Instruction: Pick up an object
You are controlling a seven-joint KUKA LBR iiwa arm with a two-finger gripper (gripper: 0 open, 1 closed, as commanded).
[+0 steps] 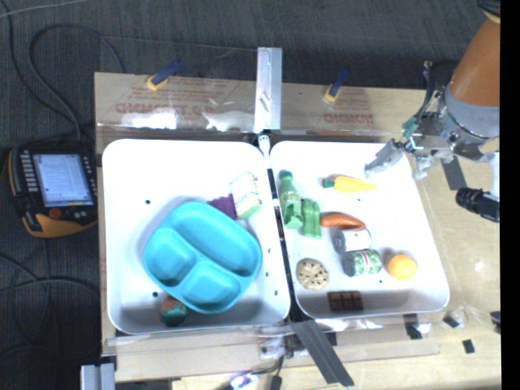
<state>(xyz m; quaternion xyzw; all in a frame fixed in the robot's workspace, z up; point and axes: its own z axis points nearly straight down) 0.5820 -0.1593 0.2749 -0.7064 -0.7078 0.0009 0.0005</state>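
Scanning from the left, we saw an orange-edged handheld control pendant with a lit screen [54,187] lying on the dark floor beside the bench. In the left white plastic bin [122,242] a large turquoise plastic divided tray [201,254] sat tilted, with a small white-and-green carton [245,196] and a purple item [223,207] against its far right edge and a small red-and-green toy [171,309] at its near left corner. A silver metal bracket [268,92] stood at the far end of the divider between the bins.

In the right white plastic bin [422,242] we noted a green plastic bottle [286,187], a green leafy toy [309,217], a yellow toy corn [351,184], an orange toy carrot [341,220], two small cans [357,250], a round speckled cookie [312,273], a brown chocolate bar [344,301] and an orange round fruit [401,266].

At the far right, the grey two-finger gripper [387,160] hung over the bin's far right corner, just right of the corn, apart from it, holding nothing. We could not tell whether its jaws were apart or together.
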